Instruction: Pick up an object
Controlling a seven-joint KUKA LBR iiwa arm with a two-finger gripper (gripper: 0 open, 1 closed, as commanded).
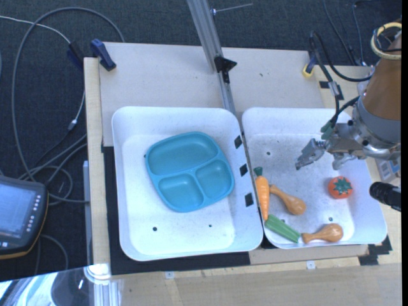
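**Camera view: jaws hanging over the right bin, nothing in them**

You've got the gripper (317, 153) over the right bin (280, 123), jaws spread with nothing between them. Below it you'll see a tomato (340, 187) just right, a carrot (262, 196) by the left wall, two tan gourds (288, 201) (325, 234) and a green piece (281, 228). The left bin (131, 171) holds a blue divided plate (189, 171).
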